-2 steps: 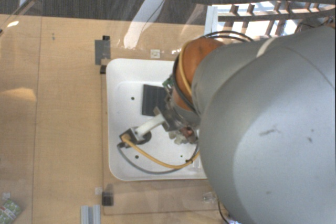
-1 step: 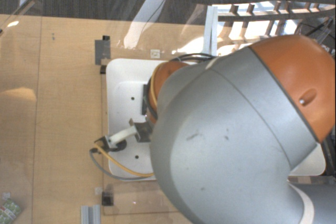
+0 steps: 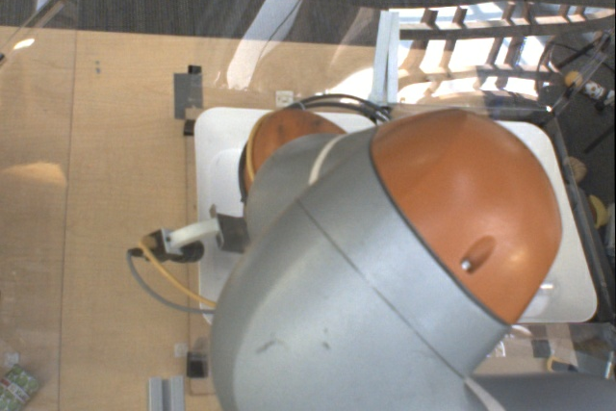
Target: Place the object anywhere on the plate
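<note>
My grey arm [image 3: 327,303] with its orange dome [image 3: 462,207] looms close under the camera and covers nearly all of the white bin [image 3: 206,207]. A second orange band [image 3: 284,132] on the arm peeks out near the bin's far left corner. The arm's bulk hides the bin's floor and whatever lies on it.
The bin's rim runs along the left side and reappears at the right [image 3: 577,284]. A white fitting [image 3: 188,239] with yellow and grey cables [image 3: 159,284] hangs over the left rim above the wooden bench [image 3: 87,159]. A metal frame [image 3: 500,43] stands at the back right.
</note>
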{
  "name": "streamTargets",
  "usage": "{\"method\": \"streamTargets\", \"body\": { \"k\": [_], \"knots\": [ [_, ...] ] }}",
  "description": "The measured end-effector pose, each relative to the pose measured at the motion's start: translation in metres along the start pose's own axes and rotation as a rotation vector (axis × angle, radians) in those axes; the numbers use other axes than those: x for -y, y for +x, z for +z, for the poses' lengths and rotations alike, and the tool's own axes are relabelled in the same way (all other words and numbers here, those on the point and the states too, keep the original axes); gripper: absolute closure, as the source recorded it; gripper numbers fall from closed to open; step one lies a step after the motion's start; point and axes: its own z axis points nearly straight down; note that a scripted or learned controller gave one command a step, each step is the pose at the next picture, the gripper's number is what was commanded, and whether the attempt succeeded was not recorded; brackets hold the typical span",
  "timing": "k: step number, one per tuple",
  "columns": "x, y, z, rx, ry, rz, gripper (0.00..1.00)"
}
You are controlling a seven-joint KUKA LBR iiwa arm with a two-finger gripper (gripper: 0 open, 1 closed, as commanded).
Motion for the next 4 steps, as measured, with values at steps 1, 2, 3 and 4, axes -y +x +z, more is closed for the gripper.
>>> {"method": "streamTargets", "body": {
  "k": [1,2,3,4],
  "knots": [
    [0.000,0.002,-0.011,-0.004,0.001,-0.002,1.00],
    [0.000,0.003,-0.022,-0.008,0.002,-0.004,1.00],
    [-0.015,0.063,0.002,0.004,0.000,0.010,1.00],
    [-0.034,0.162,0.006,0.012,0.001,-0.011,1.00]
  ]
}}
